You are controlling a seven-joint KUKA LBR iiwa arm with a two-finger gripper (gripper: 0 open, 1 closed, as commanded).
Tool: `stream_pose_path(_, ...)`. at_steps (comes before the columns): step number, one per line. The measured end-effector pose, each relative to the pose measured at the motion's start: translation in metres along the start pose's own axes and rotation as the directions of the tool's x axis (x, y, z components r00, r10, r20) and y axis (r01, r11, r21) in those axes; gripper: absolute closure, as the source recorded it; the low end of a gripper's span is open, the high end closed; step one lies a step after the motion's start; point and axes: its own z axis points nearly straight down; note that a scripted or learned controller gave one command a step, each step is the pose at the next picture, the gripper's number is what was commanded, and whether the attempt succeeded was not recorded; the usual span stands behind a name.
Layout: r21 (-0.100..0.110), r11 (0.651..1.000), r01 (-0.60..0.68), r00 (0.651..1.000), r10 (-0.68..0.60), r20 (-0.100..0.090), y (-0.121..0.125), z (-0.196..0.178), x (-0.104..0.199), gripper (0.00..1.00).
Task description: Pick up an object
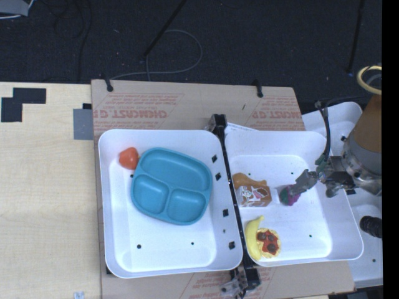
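The arm reaches in from the right edge of the view, its orange band [376, 124] high at the wrist (partly cut off there). Below it the grey wrist angles leftward and downward, ending in the claw [292, 194], whose dark fingers [303, 180] point left.

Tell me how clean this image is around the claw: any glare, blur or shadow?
Camera view: the claw is soft and small, so finger detail is lost; the white right bin is bright but not blown out; shadows are faint; the purple-green object at the claw's tip blurs into it.
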Motion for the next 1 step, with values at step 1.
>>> stream_pose_path(1, -0.013, 1.0, 0.002, 1.0, -0.002, 0.002, 0.0021, -0.0061, -0.0002, 0.0)
